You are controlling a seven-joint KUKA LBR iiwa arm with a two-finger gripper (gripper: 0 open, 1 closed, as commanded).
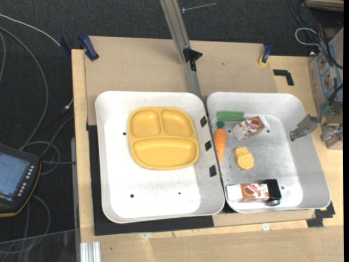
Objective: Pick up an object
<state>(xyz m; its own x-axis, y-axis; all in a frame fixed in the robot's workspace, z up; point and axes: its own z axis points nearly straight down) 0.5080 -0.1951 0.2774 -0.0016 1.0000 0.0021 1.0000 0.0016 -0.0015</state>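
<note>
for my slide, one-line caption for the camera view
Yellow divided plate in the left bin; toy carrot, corn and two cartons in the right bin, robot hand at its edge.

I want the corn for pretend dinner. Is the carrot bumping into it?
Apart. The camera view shows bare white bin floor between the carrot and the corn.

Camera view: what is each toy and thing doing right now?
Yellow plate: flat in the left bin, nothing on it.
Carrot: lying down.
Corn: lying down.
Upper carton: on its side.
Lower carton: on its side.
Gripper: at the right bin's edge.
</note>
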